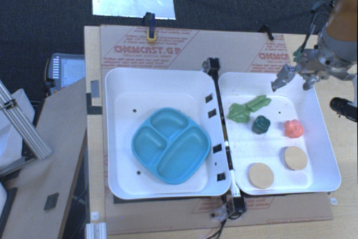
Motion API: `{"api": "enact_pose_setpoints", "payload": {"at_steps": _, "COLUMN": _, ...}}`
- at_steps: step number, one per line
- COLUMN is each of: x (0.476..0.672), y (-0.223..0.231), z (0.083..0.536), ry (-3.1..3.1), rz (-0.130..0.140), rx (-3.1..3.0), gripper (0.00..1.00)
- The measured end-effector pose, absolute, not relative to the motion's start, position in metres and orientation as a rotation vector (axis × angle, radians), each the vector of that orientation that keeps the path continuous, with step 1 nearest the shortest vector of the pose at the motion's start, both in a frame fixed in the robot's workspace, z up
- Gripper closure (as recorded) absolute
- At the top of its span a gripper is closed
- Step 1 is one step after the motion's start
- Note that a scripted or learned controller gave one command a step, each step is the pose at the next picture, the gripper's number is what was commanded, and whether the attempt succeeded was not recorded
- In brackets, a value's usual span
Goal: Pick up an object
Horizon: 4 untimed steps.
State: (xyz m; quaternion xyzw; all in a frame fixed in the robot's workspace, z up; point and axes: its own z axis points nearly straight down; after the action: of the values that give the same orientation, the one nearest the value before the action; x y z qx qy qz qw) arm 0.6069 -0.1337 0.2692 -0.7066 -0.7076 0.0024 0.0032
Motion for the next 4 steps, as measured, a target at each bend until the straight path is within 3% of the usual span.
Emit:
{"api": "enact_pose_setpoints", "payload": {"at_steps": 1, "x": 0.609, "y": -0.134, "z": 0.275, "ry": -2.226, "rz": -0.001, "rx": -2.219, "gripper": 0.00}}
{"api": "enact_pose_setpoints", "payload": {"at_steps": 4, "x": 0.609, "y": -0.147, "z": 0.136, "ry": -2.222, "rz": 0.002, "rx": -2.219, "gripper": 0.00}}
